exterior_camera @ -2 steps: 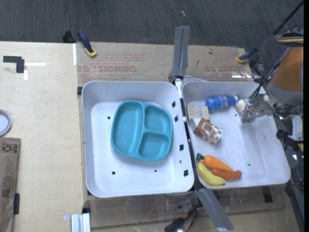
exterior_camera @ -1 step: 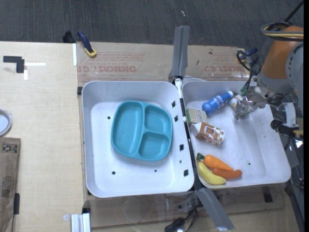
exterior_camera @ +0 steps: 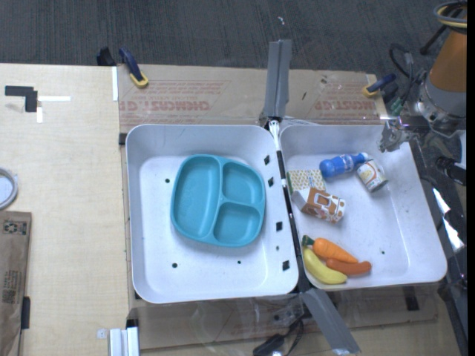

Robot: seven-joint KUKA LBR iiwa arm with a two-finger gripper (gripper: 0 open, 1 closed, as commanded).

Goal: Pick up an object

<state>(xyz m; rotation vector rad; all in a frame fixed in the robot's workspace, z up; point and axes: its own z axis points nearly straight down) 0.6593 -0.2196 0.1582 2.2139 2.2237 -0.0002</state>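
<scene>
The arm (exterior_camera: 454, 65) stood at the far right of the worktop (exterior_camera: 59, 162), its orange band high above the right bin's (exterior_camera: 415, 236) far right corner. The gripper (exterior_camera: 391, 136) hung just over that corner, by the bin's far rim, with nothing caught in it that I could see. It was small and dark against the cables there, and I could not tell how the jaws stood.

Everything loose lay in the right bin. Toward the far side was a blue bottle (exterior_camera: 340, 165) on its side, its cap pointing left. Touching or just beside its right end lay a small can (exterior_camera: 370, 176), tilted, with a pale label. Nearer and to the left sat a little brown and white carton (exterior_camera: 322, 204), and just beside that, against the bin's left wall, a flat checked packet (exterior_camera: 300, 179). At the near left corner were a carrot (exterior_camera: 338, 253), a second orange piece (exterior_camera: 355, 268) beside it, and a yellow banana (exterior_camera: 322, 269), all bunched together and touching. The gripper was well apart from that bunch and nearest the can.

The left bin (exterior_camera: 148, 273) held a teal divided plate (exterior_camera: 219, 199) with three compartments, lying flat near the middle.

On the bare worktop at the far left lay a roll of tape (exterior_camera: 4, 190) and a brown paper bag (exterior_camera: 13, 269). Two blue and yellow clamps (exterior_camera: 133, 68) gripped the cardboard sheet (exterior_camera: 193, 99) at the far edge.
</scene>
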